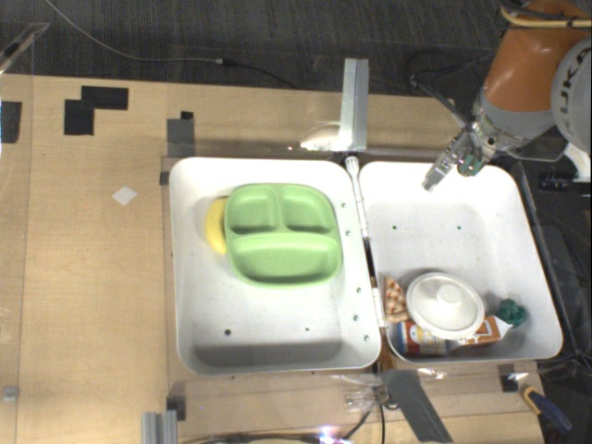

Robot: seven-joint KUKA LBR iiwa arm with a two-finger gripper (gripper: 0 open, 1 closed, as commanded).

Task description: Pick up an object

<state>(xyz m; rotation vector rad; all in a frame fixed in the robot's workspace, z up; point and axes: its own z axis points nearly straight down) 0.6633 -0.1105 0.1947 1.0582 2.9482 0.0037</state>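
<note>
Gripper (435, 179) sits over the far edge of the right bin (462, 225), near that bin's far-left part, well apart from everything inside it. It's small and seen at a slant, so I can't tell how it's set; nothing visible in it. Arm (532, 72) comes in from the bench's (83, 276) far-right corner, orange band up top.

Right bin contents are all bunched along its near edge:
- white bowl (447, 303), round, with a knob or raised centre, sitting on top of the rest
- packet of nuts or beans (394, 296) just left of the bowl, touching it, against the bin's left wall
- flat carton with red and orange print (435, 339) under the bowl, poking out at the near edge
- small green item (513, 314) at the near-right corner, just beside the bowl; too small to identify

Far half of that bin is bare white floor.

Left bin (268, 340):
- green divided tray (280, 232), three compartments, lying flat in the far half, roughly centred
- yellow object (215, 227) tucked under the tray's left edge, mostly hidden, looks like a banana but can't confirm

A metal post (355, 104) stands at the far edge between the two bins. Black tape marks (92, 107) on the bench's far-left corner.
</note>
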